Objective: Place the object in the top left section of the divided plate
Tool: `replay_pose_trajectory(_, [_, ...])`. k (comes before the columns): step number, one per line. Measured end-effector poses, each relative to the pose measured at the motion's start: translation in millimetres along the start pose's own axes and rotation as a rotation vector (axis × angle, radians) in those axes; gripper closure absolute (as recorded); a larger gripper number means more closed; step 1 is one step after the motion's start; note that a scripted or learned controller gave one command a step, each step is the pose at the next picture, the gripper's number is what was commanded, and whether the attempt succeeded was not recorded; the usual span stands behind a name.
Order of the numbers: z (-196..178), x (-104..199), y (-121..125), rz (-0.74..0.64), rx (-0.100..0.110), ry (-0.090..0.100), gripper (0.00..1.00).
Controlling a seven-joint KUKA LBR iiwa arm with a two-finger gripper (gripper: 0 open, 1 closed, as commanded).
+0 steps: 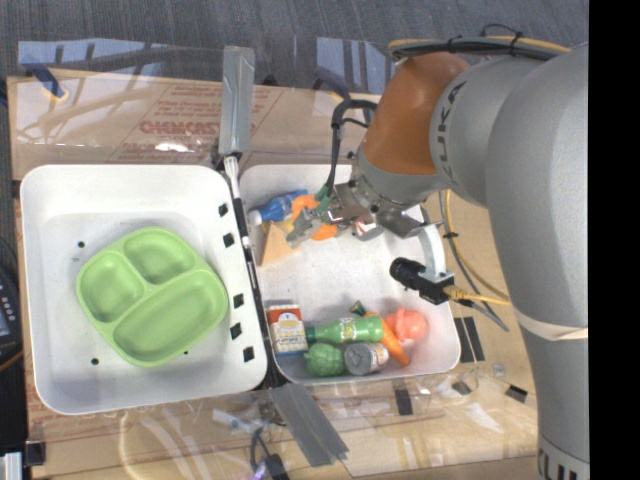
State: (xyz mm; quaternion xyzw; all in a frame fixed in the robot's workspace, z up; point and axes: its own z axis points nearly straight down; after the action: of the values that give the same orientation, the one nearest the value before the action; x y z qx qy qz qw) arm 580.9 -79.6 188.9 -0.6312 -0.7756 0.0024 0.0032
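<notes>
A light green divided plate (150,296) lies in the left white bin (50,218), with two small sections toward the back and one large section toward the front. My gripper (318,218) reaches down into the back left part of the right bin (440,313). It hovers right at a small orange object (324,232), beside a blue and orange item (281,208). The wrist hides the contact, so I cannot make out whether the orange object is held. A tan wedge (275,244) lies just left of the gripper.
Along the right bin's front wall sit a red and white box (286,328), a green bottle (345,330), a can (362,359) and a pink and orange toy (404,328). The bulky arm (480,138) overhangs the right bin's back right. A metal divider (236,118) separates the bins.
</notes>
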Motion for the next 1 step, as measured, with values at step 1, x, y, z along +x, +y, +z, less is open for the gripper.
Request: replay_pose_trajectory(1, [-44.2,64.9,77.6,0.221,-0.003,-0.001,1.00])
